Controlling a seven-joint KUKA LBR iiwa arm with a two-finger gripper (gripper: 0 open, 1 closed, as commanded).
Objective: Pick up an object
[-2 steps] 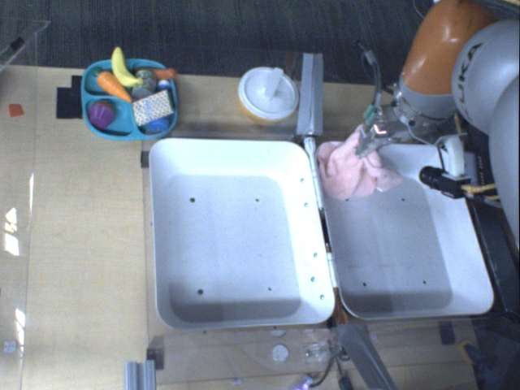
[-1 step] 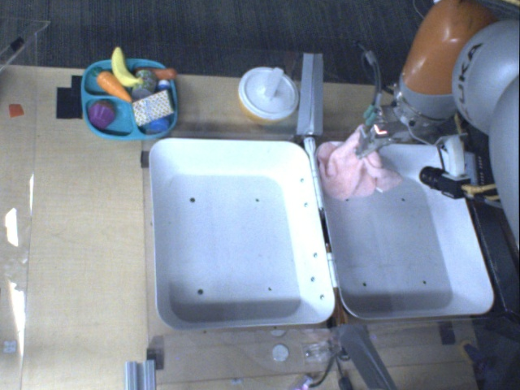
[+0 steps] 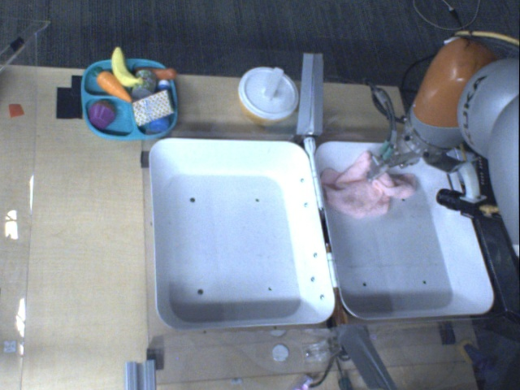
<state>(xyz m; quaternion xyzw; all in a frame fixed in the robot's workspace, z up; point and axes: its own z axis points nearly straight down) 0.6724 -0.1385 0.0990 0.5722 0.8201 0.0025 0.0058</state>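
While the arm reaches in from the right, its gripper (image 3: 388,158) sits low over a pink cloth (image 3: 366,190) in the right bin (image 3: 422,299).

Nearest the camera, the front parts of both white bins show bare floor; the left bin (image 3: 231,299) has nothing on that floor. Farther back in the right bin, the crumpled pink cloth lies against the bin's far-left corner, close to the divider between the bins. The gripper meets the cloth's upper right edge, but whether its fingers are spread or closed on the fabric cannot be told. Beyond the bins, on the wooden bench (image 3: 73,242), a yellow bowl with a white lid (image 3: 268,94) stands near the grey divider post, and at far left a blue tray (image 3: 130,100) holds toy food, including a banana (image 3: 122,67) and a carrot (image 3: 114,85).
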